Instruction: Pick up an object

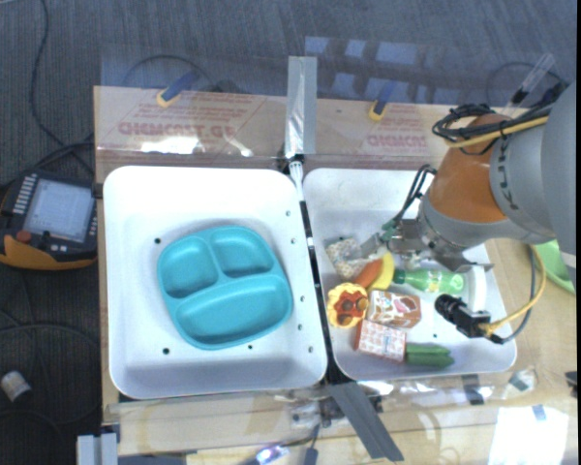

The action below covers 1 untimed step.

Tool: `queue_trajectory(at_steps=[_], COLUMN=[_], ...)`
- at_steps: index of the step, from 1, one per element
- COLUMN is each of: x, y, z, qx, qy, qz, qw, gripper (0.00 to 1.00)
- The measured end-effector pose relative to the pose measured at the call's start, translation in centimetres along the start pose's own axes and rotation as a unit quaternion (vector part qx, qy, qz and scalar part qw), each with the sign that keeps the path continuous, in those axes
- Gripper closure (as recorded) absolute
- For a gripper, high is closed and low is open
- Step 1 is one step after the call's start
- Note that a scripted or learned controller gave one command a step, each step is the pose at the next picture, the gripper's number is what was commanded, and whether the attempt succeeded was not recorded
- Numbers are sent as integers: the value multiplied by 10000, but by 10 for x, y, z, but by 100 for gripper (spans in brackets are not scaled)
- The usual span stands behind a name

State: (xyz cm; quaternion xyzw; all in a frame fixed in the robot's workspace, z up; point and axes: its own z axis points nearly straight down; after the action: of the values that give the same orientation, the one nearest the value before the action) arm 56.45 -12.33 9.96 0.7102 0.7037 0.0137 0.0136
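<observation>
Arm (pixel 484 187) low over right bin (pixel 363 187), centre right of frame, above toy food pile (pixel 387 313). Jaws' state: cannot tell. Nothing visibly lifted; pick appears pending.

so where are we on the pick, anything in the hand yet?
Done: the arm has reached into the right bin and sits low over the toy pile. In hand: nothing that I can confirm; the hand is among the items near the orange piece, with its grip hidden. Left: secure one object and lift it. The blue tray lies in the left bin.
</observation>
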Motion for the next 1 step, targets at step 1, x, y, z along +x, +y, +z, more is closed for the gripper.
queue_trajectory(at_steps=[1], x=[1], y=[0], z=[-9], qx=[25], qy=[30], qz=[-6], qw=[10000], gripper=[100])
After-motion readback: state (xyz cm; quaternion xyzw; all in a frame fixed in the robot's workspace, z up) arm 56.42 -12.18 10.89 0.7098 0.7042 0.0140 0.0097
